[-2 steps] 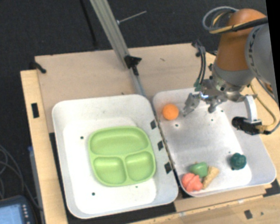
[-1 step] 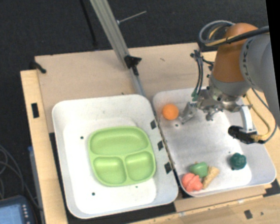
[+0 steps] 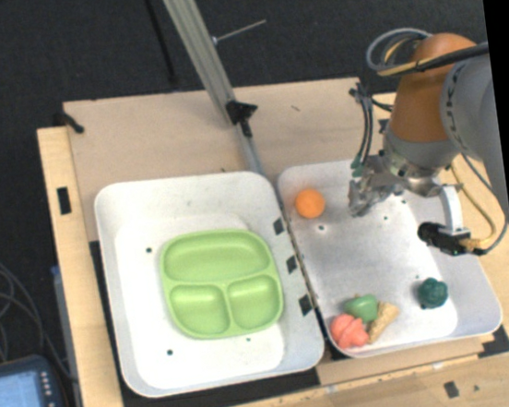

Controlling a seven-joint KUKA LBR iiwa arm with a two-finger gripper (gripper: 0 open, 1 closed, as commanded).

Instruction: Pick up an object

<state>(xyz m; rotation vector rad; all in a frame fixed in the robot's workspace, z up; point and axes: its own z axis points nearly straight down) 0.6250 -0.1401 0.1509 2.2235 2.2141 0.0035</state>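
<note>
One wooden bench (image 3: 152, 128) fills the middle of the frame, and on it sit two shallow white bins side by side. The left bin (image 3: 126, 215) holds one light green divided plate (image 3: 220, 281) with three compartments, lying flat at the bin's centre. The right bin (image 3: 381, 246), right of centre in the frame, holds five small things. One orange ball (image 3: 309, 204) lies in its upper left corner. Along its lower edge lie one pink piece (image 3: 348, 330), one green piece (image 3: 362, 307) touching it from above, and one tan cone-like piece (image 3: 383, 320) just beside both. One dark green lump (image 3: 432, 293) sits apart from them, toward the bin's lower right.

One arm (image 3: 432, 100) comes in from the upper right of the frame, its orange band over the right bin's upper edge. The gripper (image 3: 362, 200) hangs above the upper part of the right bin, near the orange ball and to its right, not touching it. How far its pincer stands open cannot be told from this slant; nothing can be seen held in it.
</note>
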